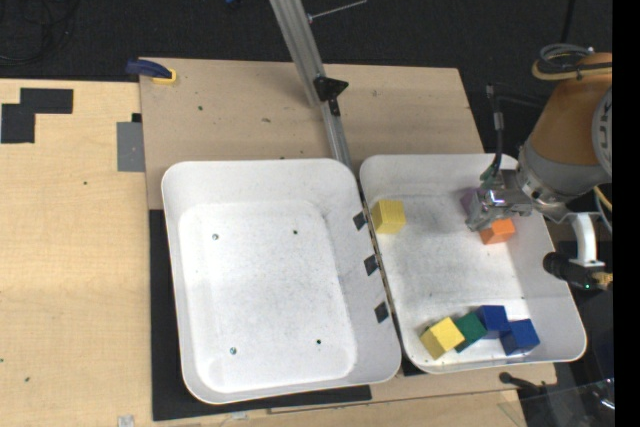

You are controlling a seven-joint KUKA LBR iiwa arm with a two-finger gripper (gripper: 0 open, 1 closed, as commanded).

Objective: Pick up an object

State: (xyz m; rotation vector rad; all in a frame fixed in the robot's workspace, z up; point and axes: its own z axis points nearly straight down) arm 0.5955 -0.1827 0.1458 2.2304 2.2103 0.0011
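Hovering claw (488, 208) over orange block (498, 231) (grip unclear) | yellow cube (389, 216) apart — block cluster (480, 332) near rim

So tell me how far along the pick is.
Done: the arm has reached into the right bin, and its hand sits directly over the orange block. In hand: nothing visibly held; the block seems to rest on the bin floor. Left: grasping and lifting. The yellow block and the yellow, green and blue cluster lie apart from the hand.
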